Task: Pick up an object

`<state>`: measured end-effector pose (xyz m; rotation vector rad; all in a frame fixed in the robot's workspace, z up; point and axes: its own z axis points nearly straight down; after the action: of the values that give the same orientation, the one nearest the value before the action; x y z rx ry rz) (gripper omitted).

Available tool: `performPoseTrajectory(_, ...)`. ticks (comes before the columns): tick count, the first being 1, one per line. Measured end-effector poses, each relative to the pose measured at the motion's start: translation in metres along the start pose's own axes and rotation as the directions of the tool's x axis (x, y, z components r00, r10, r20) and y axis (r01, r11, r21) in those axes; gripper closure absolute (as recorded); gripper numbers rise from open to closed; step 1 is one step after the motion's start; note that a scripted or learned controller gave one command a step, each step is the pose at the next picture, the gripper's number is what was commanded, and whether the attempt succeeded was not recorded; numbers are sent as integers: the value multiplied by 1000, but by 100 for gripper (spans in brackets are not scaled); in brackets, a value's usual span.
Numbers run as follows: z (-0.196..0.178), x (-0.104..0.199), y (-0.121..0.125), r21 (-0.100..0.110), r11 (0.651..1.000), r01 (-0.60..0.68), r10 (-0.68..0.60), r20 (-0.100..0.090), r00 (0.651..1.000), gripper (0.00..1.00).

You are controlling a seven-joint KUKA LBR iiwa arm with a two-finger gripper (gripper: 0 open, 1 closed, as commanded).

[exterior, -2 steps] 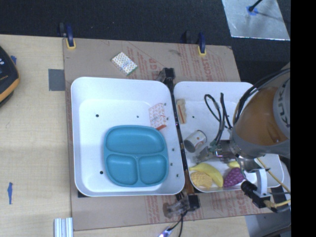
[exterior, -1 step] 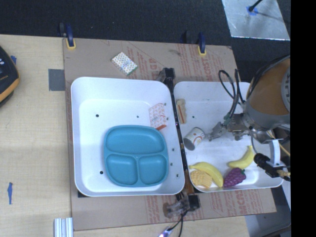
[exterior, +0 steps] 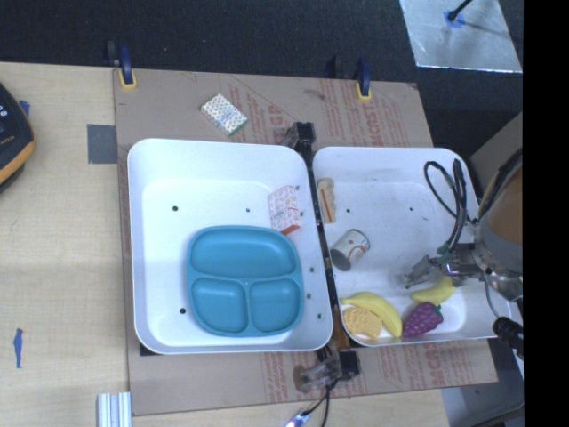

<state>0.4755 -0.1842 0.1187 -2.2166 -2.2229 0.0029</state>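
Note:
The right bin [exterior: 391, 181] holds a small yellow banana-shaped piece [exterior: 439, 293], a bunch of purple grapes [exterior: 423, 318], a larger banana [exterior: 378, 308] lying across a yellow-orange round piece [exterior: 359, 325], a tipped grey cup [exterior: 349, 248] and a thin brown stick-like item [exterior: 326, 200]. My gripper [exterior: 433, 274] reaches in from the right, low over the bin's right side. It sits right above the small yellow piece and just up-right of the grapes. The arm's wrist hides part of that piece.
The left bin [exterior: 142, 238] carries a blue divided plate [exterior: 244, 278] and a red-and-white packet [exterior: 284, 208] by its right wall. A black cable [exterior: 444, 189] loops over the right bin's far right. A patterned packet [exterior: 223, 113] lies on the cardboard behind the bins.

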Motion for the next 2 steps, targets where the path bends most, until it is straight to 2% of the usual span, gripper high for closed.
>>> performPoseTrajectory(1,22,37,4,-16,1000,1,0,11,1000,0)
performPoseTrajectory(2,11,35,5,-18,1000,3,-3,15,1000,100)
